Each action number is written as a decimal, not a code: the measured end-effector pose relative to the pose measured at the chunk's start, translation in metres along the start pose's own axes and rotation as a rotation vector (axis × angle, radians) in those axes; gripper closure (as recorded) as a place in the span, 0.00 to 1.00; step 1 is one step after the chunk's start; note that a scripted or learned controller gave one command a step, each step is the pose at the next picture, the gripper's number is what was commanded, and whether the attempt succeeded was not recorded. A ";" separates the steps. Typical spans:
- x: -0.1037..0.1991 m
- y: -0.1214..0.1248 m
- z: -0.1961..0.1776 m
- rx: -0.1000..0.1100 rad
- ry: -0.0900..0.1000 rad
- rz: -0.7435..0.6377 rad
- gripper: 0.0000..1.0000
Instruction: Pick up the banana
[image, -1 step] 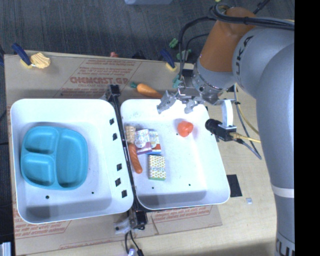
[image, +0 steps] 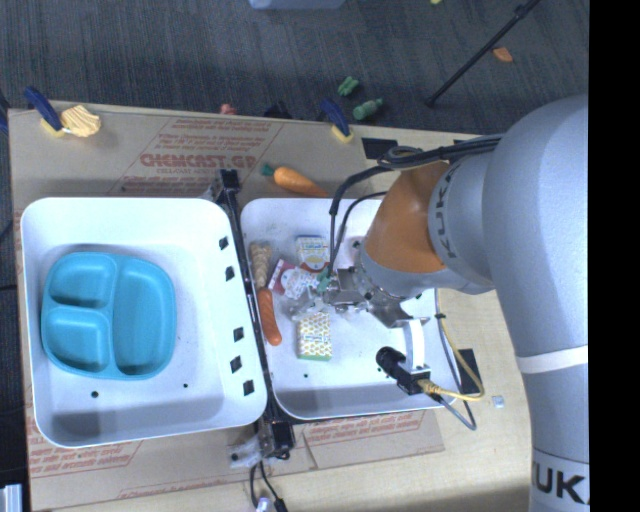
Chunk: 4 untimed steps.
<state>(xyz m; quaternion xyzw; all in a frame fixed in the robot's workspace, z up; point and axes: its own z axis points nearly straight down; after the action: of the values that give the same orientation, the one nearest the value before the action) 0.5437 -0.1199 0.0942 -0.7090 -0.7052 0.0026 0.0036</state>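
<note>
My gripper is low over the middle of the right bin, reaching in from the right among small packets. The grey wrist and orange band hide what lies beneath them. A tan, speckled oblong piece lies by the bin's left wall; I cannot tell whether it is the banana. Below it lies an orange sausage-shaped piece. A red and white packet sits just left of the gripper, touching or nearly touching it.
A patterned box and a pale packet also lie in the right bin. The left bin holds a blue divided tray. A carrot rests on the cardboard behind the bins. Cables hang at the bin's right edge.
</note>
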 end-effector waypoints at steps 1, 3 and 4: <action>0.047 0.079 -0.098 -0.006 0.000 0.292 0.00; 0.074 0.037 -0.097 -0.002 -0.002 0.236 0.00; 0.016 0.007 -0.205 -0.008 -0.003 -0.056 0.00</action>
<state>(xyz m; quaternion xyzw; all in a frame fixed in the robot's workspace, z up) 0.5524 -0.1040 0.2996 -0.6890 -0.7247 0.0006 -0.0003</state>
